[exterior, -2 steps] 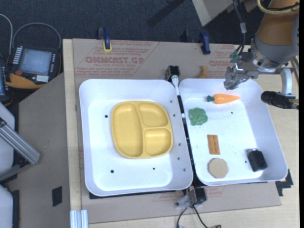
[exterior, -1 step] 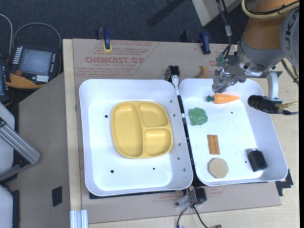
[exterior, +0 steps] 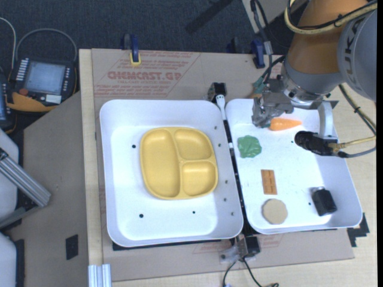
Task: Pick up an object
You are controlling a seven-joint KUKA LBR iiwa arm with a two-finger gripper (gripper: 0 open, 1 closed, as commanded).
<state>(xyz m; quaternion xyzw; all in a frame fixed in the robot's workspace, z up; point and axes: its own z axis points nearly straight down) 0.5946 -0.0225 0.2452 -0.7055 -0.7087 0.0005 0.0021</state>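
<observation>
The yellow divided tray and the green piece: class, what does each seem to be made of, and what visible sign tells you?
The yellow divided tray looks like moulded plastic with a smooth, slightly glossy finish: rounded compartment walls and soft highlights. The green piece looks like matte plastic or rubber, perhaps a toy vegetable: its outline is lumpy and it shows no shine. Which of the two cannot be told.

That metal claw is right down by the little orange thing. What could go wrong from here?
The tool sits at the left end of the small orange carrot-shaped toy, not over its middle, so it might nudge the toy away rather than grip it. The toy also lies near the far wall of the right white bin, where it could get pushed against the rim.
</observation>
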